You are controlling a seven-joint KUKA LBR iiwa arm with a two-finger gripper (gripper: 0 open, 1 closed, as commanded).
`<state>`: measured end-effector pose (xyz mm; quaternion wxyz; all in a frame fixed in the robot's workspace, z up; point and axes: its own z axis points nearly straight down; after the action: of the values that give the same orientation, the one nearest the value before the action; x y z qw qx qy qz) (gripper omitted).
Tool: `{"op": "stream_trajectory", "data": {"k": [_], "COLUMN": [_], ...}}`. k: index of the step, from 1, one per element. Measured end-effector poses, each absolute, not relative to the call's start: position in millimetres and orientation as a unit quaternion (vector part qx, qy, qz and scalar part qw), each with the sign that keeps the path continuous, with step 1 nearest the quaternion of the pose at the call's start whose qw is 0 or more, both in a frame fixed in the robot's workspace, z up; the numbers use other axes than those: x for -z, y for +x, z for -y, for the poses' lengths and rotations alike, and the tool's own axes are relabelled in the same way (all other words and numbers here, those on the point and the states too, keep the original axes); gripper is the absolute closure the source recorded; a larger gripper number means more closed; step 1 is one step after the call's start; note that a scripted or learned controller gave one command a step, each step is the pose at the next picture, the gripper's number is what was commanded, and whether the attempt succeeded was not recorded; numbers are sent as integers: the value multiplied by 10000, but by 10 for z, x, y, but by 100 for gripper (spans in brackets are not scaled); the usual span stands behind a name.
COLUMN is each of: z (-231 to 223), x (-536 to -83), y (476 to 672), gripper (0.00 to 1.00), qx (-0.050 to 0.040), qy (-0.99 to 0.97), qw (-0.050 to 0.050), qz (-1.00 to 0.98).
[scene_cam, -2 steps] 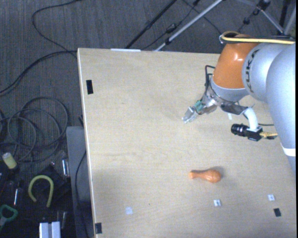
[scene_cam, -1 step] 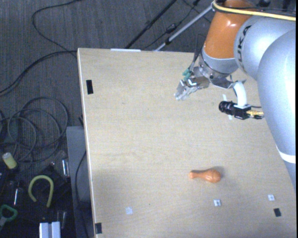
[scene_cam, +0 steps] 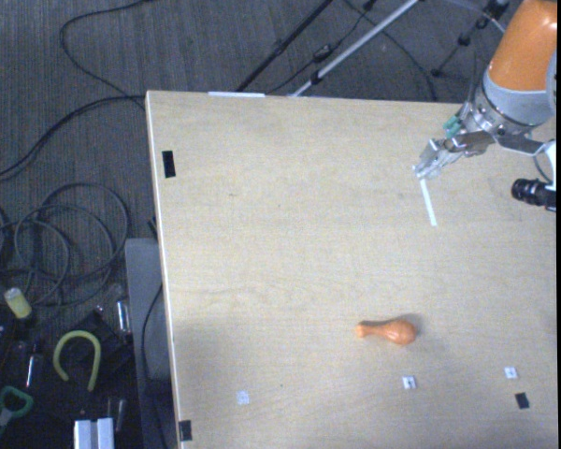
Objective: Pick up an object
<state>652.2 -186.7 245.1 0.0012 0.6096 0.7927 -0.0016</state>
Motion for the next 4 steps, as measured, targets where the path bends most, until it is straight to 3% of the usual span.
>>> {"op": "stream_trajectory", "data": {"k": [1, 2, 3, 4], "z": [1332, 1331, 1651, 1818], "x": [-1769, -1769, -1175, -837], "y": [6181, 6182, 6676, 6678], "gripper": [100, 0, 0, 0], "qx": [9, 7, 27, 20], "qy": [6558, 6559, 6527, 5425], "qw": [-11, -11, 8, 2], "qz": [-7549, -7549, -7576, -8401]}}
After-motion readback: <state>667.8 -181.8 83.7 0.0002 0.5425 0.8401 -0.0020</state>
